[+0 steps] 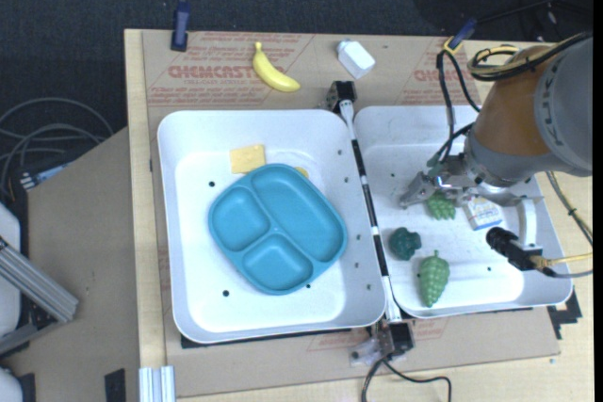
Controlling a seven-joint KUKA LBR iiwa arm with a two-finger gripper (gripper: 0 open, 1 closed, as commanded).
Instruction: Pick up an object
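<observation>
In the right bin [528, 292], my gripper [426, 195] hangs low with its fingers spread open and nothing between them. A small light green toy [442, 206] lies just below and right of the fingertips, touching or nearly touching them. A dark green broccoli-like piece [405, 243] sits nearer the divider. A bunch of green grapes [432, 279] lies toward the front of the bin. The grey arm with its orange band [513, 113] comes in from the right and hides the bin's back right part.
The left bin [188, 297] holds a blue divided plate [275, 227] and a yellow block [248, 158]. A banana [273, 72], a white block [356, 58] and a blue item [180, 25] lie on the board behind the bins. A black cable [513, 248] hangs by the wrist.
</observation>
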